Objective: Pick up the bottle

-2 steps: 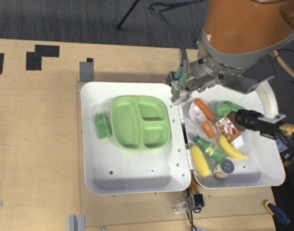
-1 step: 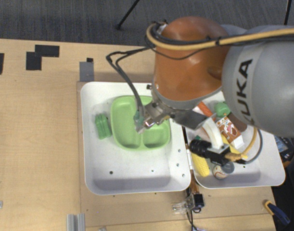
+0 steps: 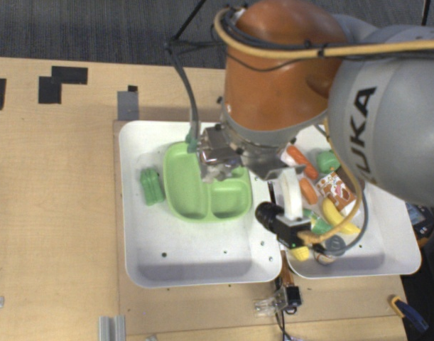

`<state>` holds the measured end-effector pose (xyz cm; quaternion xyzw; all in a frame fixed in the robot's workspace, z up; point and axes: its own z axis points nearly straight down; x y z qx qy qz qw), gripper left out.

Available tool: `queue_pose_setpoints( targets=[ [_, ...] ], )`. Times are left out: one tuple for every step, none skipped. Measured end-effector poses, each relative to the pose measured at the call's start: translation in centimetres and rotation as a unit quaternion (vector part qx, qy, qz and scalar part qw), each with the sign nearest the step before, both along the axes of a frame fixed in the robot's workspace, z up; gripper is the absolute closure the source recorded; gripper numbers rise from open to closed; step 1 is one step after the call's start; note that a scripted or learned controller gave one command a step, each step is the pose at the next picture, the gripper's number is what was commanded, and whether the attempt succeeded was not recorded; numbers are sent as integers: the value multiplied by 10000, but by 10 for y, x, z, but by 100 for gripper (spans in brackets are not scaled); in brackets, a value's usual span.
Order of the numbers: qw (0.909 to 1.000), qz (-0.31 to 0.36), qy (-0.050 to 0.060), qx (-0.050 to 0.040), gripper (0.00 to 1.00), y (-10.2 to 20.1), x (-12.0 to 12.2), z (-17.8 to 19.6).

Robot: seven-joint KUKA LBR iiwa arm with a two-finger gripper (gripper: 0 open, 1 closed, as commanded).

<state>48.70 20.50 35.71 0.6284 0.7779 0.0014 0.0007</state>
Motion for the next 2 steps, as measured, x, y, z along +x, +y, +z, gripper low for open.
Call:
queue_pose_setpoints(
  targets=[
    [9992, 396, 6, -9, 100, -81, 0, -51],
    [10000, 50, 17, -5, 100, -78, -1, -172]
  ],
)
